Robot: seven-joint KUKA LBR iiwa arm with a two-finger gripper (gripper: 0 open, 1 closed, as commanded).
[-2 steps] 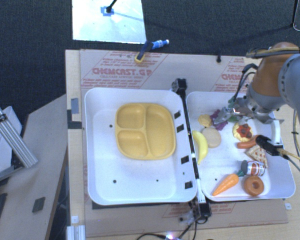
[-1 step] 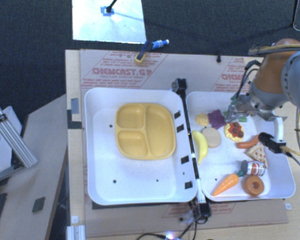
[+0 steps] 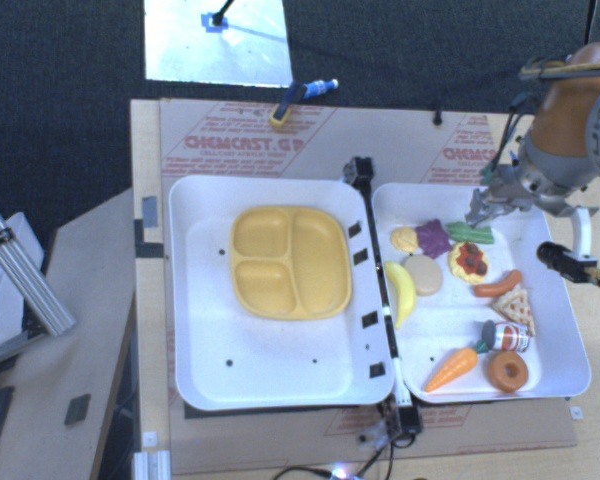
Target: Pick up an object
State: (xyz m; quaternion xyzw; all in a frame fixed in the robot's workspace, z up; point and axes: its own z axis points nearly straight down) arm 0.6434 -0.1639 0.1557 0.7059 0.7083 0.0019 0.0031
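Toward two o'clock in the right bin [image 3: 580, 368], the end effector [image 3: 480, 208] hovers over the green pod [image 3: 470, 233]; whether it is released or clenched I cannot tell. Toys crowd close: the purple piece [image 3: 434, 237] and pasta disc [image 3: 469, 262] lie just beside the pod, so a descent could nudge neighbours or pinch two together.

Grey arm [image 3: 580, 153] with 1 orange band, dark cables, grey metal wrist
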